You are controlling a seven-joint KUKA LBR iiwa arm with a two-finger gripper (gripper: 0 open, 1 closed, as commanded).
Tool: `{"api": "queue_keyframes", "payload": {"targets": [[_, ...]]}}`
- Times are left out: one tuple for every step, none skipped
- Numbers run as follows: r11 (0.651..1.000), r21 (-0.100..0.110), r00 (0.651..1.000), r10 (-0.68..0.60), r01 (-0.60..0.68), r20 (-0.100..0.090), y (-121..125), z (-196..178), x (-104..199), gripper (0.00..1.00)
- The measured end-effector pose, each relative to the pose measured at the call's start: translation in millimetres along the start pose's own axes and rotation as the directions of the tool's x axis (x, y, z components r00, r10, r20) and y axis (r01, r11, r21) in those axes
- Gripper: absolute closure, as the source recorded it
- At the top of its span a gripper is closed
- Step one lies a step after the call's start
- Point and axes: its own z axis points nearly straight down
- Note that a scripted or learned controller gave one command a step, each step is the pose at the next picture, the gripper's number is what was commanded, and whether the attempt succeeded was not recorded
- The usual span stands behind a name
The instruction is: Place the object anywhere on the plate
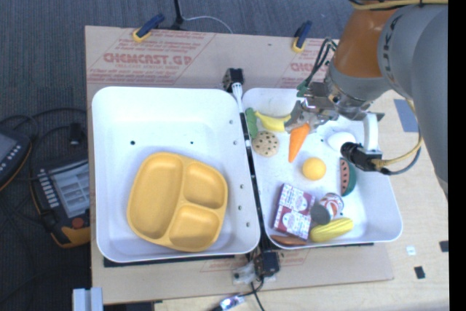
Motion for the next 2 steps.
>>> {"api": "queue_keyframes", "payload": {"targets": [[0.906,-0.005,0.906,-0.424,0.424,0.005,9.7,-25.4,-13.0,1.0],[0.905,-0.007,0.905,-0.425,0.425,0.007,10.4,-34.1,-11.7,1.0]]}}
